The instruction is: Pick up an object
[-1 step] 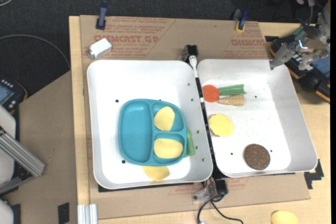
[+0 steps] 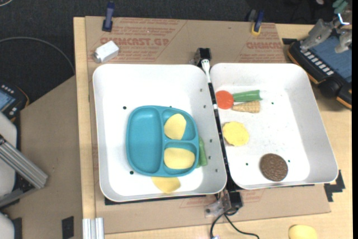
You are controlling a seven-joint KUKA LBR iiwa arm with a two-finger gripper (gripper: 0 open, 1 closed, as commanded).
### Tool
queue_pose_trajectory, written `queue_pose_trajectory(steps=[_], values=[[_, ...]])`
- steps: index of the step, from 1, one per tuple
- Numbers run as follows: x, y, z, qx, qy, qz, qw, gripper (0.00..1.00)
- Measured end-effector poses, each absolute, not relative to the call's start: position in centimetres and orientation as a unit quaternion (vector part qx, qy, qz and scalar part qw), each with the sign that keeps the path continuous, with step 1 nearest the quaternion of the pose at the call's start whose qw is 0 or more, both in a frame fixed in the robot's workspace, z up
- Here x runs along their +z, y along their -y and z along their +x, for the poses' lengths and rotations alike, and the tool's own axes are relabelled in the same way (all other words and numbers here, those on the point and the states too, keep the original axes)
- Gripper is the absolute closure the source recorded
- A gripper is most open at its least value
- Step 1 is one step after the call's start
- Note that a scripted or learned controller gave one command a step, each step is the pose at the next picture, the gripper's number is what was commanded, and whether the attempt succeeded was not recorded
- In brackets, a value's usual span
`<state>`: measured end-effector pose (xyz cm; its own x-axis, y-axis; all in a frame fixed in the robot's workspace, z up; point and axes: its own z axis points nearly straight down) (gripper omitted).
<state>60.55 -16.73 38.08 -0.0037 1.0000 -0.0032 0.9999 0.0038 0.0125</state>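
**Flat, crowded pieces make a clean pick unlikely**

The end effector's state cannot be told here, so everything below is judged from how the things lie.

The right bin (image 2: 313, 120), at centre right of the frame, carries four loose candidates: an orange disc (image 2: 224, 99) touching a green stick (image 2: 246, 95), a tan cone-like piece (image 2: 248, 107) just below them, a yellow round piece (image 2: 235, 134) lower down, and a brown cookie (image 2: 273, 167) near the bin's lower edge. The left bin (image 2: 106, 120) carries a teal divided tray (image 2: 144, 140) with two yellow pieces (image 2: 175, 126) in its right-hand compartments and another yellow piece (image 2: 166, 183) tucked under its lower rim.

Risks, as I judge them:

- The yellow round piece and the brown cookie look thin and flat; fingers closing over them could scrape the bin floor and close on nothing.
- The orange disc, green stick and tan piece sit crowded together near the divider between the bins. A descent there may nudge neighbours or catch two at once.
- Pieces inside the tray are fenced by compartment walls, which could block a finger or lift the tray.
- The piece under the tray rim is partly hidden, making it a poor target.
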Motion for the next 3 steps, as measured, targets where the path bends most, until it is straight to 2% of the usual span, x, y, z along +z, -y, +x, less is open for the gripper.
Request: queue_pose_trajectory(steps=[1, 2, 3], values=[[54.7, 16.1, 59.5, 0.0056, -0.708, 0.706, 0.011, 0.00], [54.7, 16.1, 59.7, 0.0011, -0.708, 0.706, 0.005, 1.00], [41.8, 13.0, 58.6, -0.0032, -0.708, 0.706, -0.006, 1.00]])
